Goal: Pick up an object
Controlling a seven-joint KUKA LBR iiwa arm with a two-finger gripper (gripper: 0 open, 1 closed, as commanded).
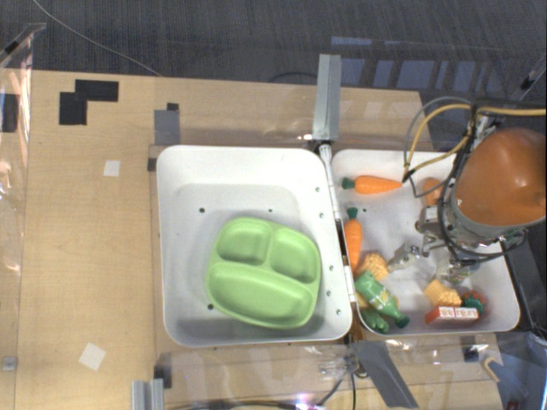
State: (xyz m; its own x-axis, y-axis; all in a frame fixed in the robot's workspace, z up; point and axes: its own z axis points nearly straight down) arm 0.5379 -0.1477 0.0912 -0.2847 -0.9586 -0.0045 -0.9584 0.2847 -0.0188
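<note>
**Arm low over the right bin, nothing visibly lifted**

Nearest the camera's lower edge, the right bin (509, 319) holds most of its clutter along the front wall: a red and white packet (451, 315), a small yellow corn piece (442, 294) just behind it, and a green bottle-like toy (379, 303) lying toward the divider. A second corn piece (373, 266) and an upright carrot (352, 242) sit beside the divider further in. To the left, the other bin (184, 173) carries a green compartment plate (265, 272).

As for progress, the pick looks not yet done: every toy rests on the bin floor, and none can be seen off it.

The gripper (449, 259) hangs in the middle of the right bin, just behind the yellow corn piece and the packet, with metal parts showing below the wrist. Whether it is spread or closed cannot be told from this angle, since the orange band (504, 178) and wrist body cover it.

Farthest back, a second carrot (376, 184) lies flat near the rear wall.
</note>
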